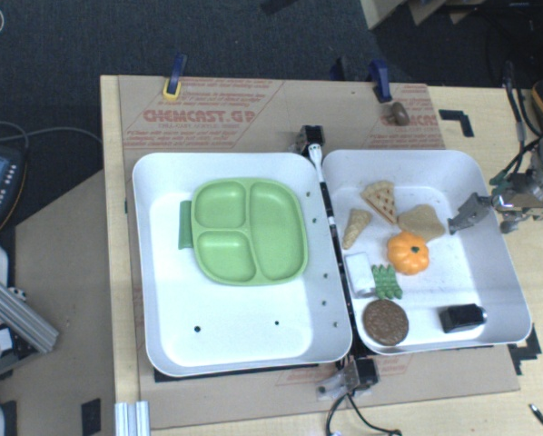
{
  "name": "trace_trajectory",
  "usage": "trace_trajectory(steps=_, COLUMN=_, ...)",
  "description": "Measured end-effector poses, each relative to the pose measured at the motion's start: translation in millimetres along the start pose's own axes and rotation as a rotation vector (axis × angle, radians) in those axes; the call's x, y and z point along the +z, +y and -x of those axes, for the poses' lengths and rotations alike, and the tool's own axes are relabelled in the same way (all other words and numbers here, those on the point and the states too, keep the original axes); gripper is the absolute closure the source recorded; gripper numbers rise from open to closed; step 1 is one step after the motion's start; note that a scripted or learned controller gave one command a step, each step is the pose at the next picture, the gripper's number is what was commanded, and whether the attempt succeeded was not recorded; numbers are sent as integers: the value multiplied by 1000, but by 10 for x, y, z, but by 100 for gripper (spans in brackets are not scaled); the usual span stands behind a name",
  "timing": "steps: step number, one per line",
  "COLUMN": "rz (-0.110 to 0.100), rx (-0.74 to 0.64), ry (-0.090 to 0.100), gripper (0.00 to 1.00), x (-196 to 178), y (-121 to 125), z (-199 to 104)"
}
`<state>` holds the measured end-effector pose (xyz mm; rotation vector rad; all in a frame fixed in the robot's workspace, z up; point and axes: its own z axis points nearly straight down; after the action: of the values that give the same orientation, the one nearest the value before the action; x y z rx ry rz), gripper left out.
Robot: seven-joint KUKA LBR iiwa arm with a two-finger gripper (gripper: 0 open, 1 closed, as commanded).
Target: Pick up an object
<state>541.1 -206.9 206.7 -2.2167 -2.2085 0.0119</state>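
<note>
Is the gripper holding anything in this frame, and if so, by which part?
Nothing is held: the gripper hangs open over the right bin, nothing between its fingers.

2 white bins [153, 243], 1 green tray [251, 230], 1 pumpkin [408, 253], 1 cookie [385, 321], 1 blk block [461, 317].

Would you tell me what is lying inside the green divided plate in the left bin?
The green plate shows three bare compartments, nothing in them. Whatever lies beneath it in the left bin is covered.
</note>
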Motion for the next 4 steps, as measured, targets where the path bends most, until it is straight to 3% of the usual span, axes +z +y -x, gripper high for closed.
trace_trajectory(steps=1, rz=14, rx=-4, ry=-3, gripper=0, x=-79, y=30, z=-6)
trace_trajectory(steps=2, rz=8, rx=-4, ry=-1, gripper=0, x=552, y=64, z=-12)
trace_trajectory(steps=4, rz=11, rx=-5, ry=-2, gripper=0, x=1230, y=65, z=6)
